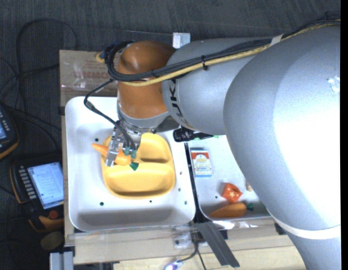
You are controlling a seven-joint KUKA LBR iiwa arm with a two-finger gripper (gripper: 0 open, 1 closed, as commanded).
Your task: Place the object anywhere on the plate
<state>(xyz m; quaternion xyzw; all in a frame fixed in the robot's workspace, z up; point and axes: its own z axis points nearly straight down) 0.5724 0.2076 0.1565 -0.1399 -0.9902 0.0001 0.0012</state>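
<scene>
1. Reaching in from the right, the grey arm (264, 94) covers much of the camera view; its orange band (141, 77) sits over the far part of the left bin (78, 207).
2. Gripper (119, 155) hangs over the far-left edge of the yellow plate (143, 179), fingers pointing down toward the bin floor.
3. An orange carrot-shaped object (101, 148) lies at the plate's left rim, its pointed end sticking out left onto the white bin floor. Its other end runs under the gripper, with a green bit (134, 165) showing just right of the fingers.
4. Metal fingers (112, 153) stand on or against the carrot; whether they are clamped on it or merely touching, I cannot tell from this angle.
5. Yellow plate is divided into compartments and rests in the middle of the left bin, near side toward the bin's front wall.
6. Right bin (203, 210): a small printed card or box (202, 163) lies near the divider; a red-orange piece (231, 192) sits nearer, and a second orange carrot-like item (228, 210) lies along the near wall, partly under the arm.
7. Black cable (98, 111) loops from the wrist across the far-left part of the left bin.
</scene>
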